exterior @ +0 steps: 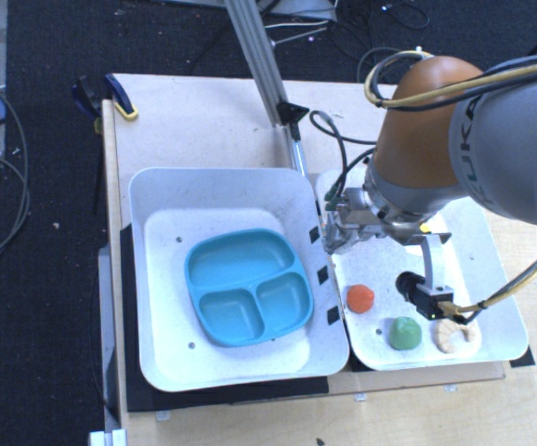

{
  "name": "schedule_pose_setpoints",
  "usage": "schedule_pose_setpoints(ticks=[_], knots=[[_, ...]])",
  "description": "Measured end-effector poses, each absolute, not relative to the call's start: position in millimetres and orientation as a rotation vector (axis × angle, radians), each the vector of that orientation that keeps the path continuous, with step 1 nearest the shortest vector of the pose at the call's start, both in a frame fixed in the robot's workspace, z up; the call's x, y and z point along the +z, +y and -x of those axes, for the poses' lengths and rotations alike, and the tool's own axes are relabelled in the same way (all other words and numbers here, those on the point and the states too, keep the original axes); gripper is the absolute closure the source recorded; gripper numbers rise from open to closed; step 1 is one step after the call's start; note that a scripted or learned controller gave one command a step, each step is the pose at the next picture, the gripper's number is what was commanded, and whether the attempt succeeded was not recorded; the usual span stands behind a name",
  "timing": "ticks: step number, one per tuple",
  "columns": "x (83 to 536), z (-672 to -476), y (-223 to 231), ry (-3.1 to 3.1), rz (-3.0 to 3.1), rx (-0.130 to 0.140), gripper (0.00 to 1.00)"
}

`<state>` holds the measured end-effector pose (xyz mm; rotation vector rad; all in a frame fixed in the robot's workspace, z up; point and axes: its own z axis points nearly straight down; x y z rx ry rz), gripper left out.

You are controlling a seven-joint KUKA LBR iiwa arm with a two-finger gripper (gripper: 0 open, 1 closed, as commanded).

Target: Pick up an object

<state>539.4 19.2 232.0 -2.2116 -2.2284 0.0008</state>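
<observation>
Apparently, no object was held at this moment. The gripper hung over the right bin, close to the wall that this bin shares with the left bin. Whether the gripper was spread or pressed together I could not tell, because the view did not show it plainly. Nothing was seen in its grasp.

The nearest thing to it was a small orange ball, which lay just below the gripper in the view and a little further from the shared wall. Beyond the ball, further from the gripper, lay a green round piece, and just beside that one, even further, a pale beige piece. On the other side of the gripper, across the wall, a blue divided tray lay in the left bin.

In my judgement the ball was the sensible choice, since it was close and stood free of the other pieces. To do it well, the gripper should move away from the wall until it is right above the ball, open wide enough, and descend straight. A ball rolls easily, so the closing should be slow and on its middle. The tray, wide and flat, looked much harder to take.
</observation>
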Motion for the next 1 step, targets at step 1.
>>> schedule_pose_setpoints(ticks=[1], knots=[[240.5, -536.8, 67.8, -2.23, 2.212, -0.001, 1.0]])
